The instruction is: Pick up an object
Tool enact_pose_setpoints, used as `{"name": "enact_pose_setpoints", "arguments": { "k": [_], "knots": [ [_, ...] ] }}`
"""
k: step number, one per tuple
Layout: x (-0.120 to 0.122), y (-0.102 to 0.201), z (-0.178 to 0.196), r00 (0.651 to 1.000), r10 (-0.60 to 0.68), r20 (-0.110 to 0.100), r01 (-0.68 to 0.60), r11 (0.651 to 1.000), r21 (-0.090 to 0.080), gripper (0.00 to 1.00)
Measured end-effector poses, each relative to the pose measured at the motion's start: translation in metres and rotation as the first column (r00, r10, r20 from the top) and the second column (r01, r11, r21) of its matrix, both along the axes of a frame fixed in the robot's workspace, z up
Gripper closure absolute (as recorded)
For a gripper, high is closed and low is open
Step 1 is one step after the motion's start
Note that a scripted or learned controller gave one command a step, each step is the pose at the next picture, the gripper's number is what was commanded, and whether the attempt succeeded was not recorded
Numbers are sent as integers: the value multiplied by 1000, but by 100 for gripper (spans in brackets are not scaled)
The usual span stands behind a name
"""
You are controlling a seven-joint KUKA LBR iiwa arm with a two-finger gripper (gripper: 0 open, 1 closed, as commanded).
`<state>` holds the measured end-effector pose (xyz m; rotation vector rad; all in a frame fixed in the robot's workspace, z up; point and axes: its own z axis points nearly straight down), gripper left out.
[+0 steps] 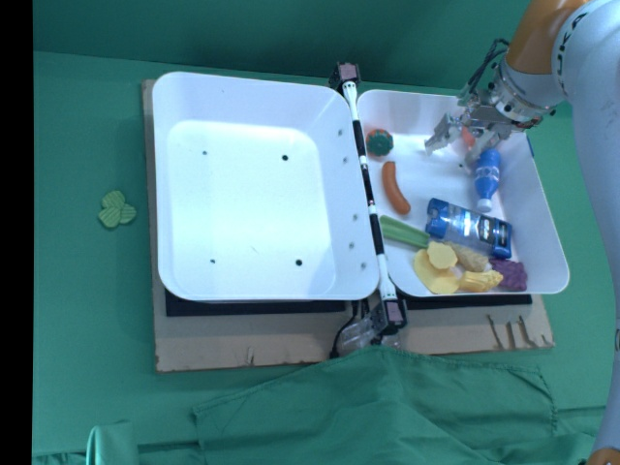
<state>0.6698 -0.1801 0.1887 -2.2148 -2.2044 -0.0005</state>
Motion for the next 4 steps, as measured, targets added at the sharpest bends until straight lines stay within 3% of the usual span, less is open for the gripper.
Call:
{"name": "enact_pose_setpoints", "arguments": {
  "k": [1, 2, 3, 4],
  "knots": [
    [23, 0, 0, 999, -13, -49, 13, 1000, -3, 0],
    [30, 29, 34, 1000, 0, 10, 0, 1000, -15, 0],
    [-23, -10, 67, 1000, -3, 15, 3, 1000, -15, 0],
    [31, 36, 8, 1000, 7, 13, -7, 1000, -16, 0]
  ]
}}
